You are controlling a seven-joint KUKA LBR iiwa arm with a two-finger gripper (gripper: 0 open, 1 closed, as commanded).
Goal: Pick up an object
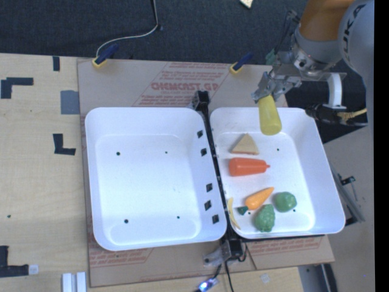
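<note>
My gripper (271,95) hangs over the back edge of the right bin (322,157), shut on a yellow cylinder-shaped object (269,115) that dangles upright below the fingers, above the bin floor. Under it in the right bin lie a tan wedge (245,144), a red-orange pepper (247,166), a small orange carrot (259,197), a green round piece (284,201) and a green broccoli-like piece (265,219).
The left bin (146,175) stands beside the right one, with a black divider strip (209,163) between them. Both sit on a cardboard sheet (182,87). A cable (130,38) with clamps runs behind the bins.
</note>
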